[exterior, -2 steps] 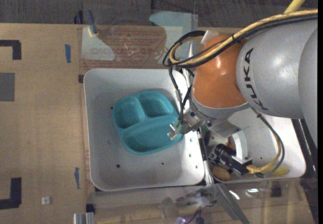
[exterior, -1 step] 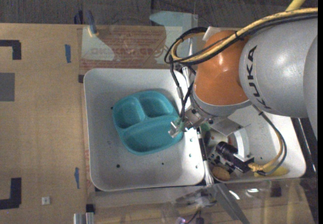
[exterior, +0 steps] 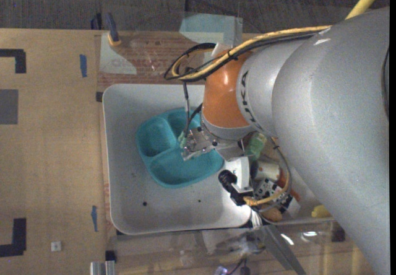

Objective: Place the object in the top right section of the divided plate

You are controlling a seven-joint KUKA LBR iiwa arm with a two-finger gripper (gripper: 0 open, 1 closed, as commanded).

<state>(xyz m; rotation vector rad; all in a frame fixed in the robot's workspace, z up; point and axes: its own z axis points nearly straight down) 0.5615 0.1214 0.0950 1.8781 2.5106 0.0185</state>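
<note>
- The white bin (exterior: 124,205) holds the teal divided plate (exterior: 176,171), which lies towards the bin's right half, within the arm's reach.
- The gripper (exterior: 197,147) hangs over the plate's middle, where its dividers meet; I judge it is lining up for a release.
- Whether its jaws are spread or pinching anything, I cannot tell.
- The object itself cannot be made out near the plate.
- The grey arm (exterior: 322,100) covers everything right of the plate, with some clutter (exterior: 272,190) peeking out below it.

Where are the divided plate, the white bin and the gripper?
divided plate (exterior: 162,144): camera view, left compartment floor.
white bin (exterior: 127,171): camera view, bare floor left of plate.
gripper (exterior: 195,145): camera view, metal tip over plate.
</note>
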